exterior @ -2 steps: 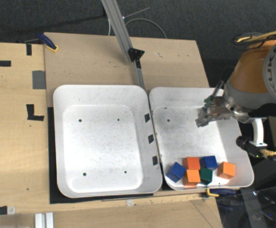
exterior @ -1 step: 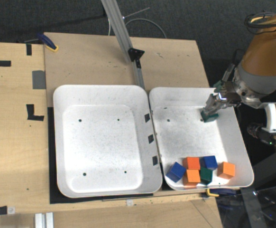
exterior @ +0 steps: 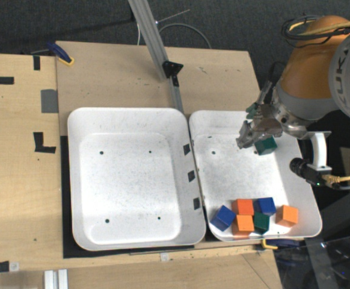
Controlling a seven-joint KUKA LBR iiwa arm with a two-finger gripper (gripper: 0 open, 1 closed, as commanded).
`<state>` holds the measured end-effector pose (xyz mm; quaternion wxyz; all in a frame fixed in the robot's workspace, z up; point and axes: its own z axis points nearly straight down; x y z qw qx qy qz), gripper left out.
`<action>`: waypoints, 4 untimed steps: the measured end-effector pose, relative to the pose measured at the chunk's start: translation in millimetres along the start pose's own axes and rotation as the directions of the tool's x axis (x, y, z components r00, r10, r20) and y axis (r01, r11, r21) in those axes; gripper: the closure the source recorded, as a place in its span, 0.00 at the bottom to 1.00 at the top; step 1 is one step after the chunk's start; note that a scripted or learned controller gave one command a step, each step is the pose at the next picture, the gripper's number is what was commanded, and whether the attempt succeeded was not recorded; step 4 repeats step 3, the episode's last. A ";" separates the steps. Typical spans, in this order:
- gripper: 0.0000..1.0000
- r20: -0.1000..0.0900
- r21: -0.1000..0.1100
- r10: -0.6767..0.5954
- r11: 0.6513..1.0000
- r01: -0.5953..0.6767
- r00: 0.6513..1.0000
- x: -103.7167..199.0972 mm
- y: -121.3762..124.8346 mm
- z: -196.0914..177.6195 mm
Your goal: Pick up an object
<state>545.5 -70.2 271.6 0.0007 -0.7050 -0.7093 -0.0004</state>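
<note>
Camera view, arm: the grey and orange arm (exterior: 316,65) comes in from the right and hangs over the right bin (exterior: 223,125).
Camera view, gripper: the gripper (exterior: 256,136) is up above the top part of the right bin, near its far wall.
Camera view, jaws: they look closed around a dark green block (exterior: 266,144), which sticks out just under them. It seems to be off the bin floor, but I can't be fully sure.
Camera view, other blocks: a small pile sits at the near end of the right bin: a blue block (exterior: 224,217), an orange block (exterior: 245,207), another blue one (exterior: 265,205), a second green one (exterior: 261,221) and an orange one off to the side (exterior: 288,215).
Camera view, left bin: the left bin (exterior: 79,131) sits beside the right one on the counter (exterior: 18,173).
How far along: the grab looks done. What is left is to keep the green block held and lift it clear.
</note>
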 end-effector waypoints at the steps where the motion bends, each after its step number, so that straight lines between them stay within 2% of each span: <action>1: 1.00 0.000 0.001 -0.001 1.000 0.001 1.000 63.0 0.7 14.0; 2: 1.00 0.001 0.001 0.000 1.000 0.000 1.000 109.3 7.7 18.5; 3: 1.00 0.001 0.002 -0.001 1.000 0.001 1.000 161.2 4.6 18.6; 4: 1.00 0.001 0.002 -0.001 1.000 0.001 1.000 161.2 4.6 18.6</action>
